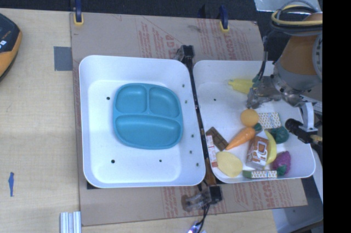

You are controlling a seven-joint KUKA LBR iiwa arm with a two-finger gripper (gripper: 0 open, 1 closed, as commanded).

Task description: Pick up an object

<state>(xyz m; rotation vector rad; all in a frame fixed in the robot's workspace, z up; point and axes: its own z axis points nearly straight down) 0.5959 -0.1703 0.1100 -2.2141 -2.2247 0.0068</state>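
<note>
claw low in right bin, beside yellow corn; its grip state unclear

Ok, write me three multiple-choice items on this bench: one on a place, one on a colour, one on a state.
1. Where does the blue divided plate lie?
A. the left bin
B. the right bin
C. the bench outside both bins

2. What colour is the toy carrot?
A. purple
B. orange
C. white

3. How does the plate lie?
A. flipped over
B. leaning on a wall
C. flat, compartments up

Answers: 1 A, it sits mid-left bin; 2 B, orange body among the right bin's toys; 3 C, its three compartments face up.
</note>
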